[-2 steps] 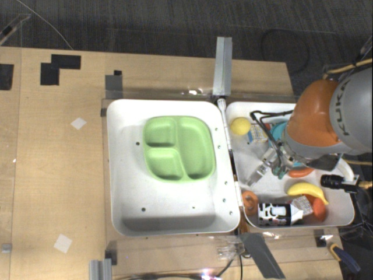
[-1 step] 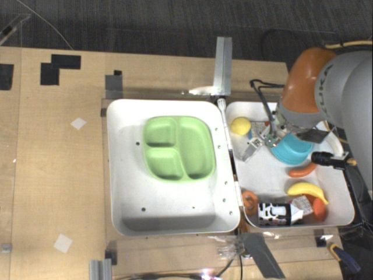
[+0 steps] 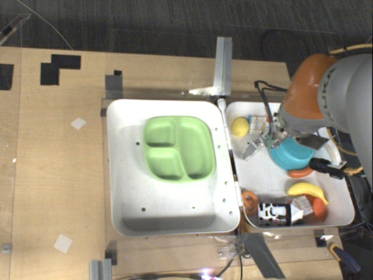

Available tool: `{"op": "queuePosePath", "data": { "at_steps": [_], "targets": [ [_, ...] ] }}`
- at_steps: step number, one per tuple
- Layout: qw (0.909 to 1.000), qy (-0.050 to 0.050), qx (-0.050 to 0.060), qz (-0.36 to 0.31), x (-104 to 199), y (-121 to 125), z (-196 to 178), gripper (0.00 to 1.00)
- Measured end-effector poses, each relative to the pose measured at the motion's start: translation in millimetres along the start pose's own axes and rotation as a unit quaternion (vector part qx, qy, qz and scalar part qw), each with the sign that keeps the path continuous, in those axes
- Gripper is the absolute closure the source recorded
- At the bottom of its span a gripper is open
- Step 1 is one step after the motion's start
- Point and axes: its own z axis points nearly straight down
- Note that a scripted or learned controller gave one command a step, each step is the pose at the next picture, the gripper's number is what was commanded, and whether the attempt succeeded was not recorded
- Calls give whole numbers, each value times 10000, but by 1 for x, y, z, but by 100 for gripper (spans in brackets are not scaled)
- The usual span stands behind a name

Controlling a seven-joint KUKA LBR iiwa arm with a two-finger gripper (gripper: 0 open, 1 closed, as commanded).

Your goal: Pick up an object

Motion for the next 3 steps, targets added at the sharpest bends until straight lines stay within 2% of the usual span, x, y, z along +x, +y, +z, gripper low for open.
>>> {"op": "queuePosePath", "data": {
  "at_steps": [1,2,3],
  "targets": [
    [9996,228,181,-12,-54,28,0,0],
    [9986,0,7,531,-3,-15,-1,0],
    [9911,-7,-18,1330,8,-52,-2,0]
  ]
}}
